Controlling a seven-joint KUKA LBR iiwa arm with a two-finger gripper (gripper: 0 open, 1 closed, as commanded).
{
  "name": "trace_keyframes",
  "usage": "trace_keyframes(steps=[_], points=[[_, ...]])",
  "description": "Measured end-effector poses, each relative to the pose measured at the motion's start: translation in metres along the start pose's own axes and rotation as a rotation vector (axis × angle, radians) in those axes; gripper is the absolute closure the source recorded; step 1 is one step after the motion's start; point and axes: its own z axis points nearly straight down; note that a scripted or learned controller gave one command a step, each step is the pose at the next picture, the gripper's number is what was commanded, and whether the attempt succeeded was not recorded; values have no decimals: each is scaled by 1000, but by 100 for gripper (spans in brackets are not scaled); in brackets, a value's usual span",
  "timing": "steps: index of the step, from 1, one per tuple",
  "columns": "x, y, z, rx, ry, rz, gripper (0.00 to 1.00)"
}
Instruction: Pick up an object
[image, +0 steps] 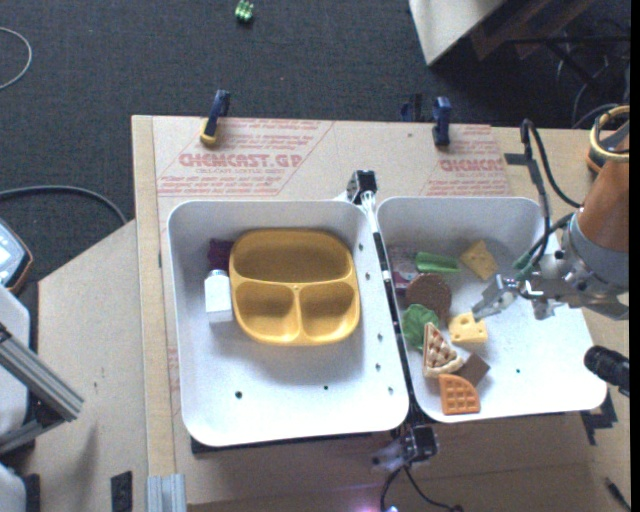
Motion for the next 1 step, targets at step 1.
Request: trace_keyframes(steps=[1], points=[[0, 2, -6, -13, -2, -3, 0]])
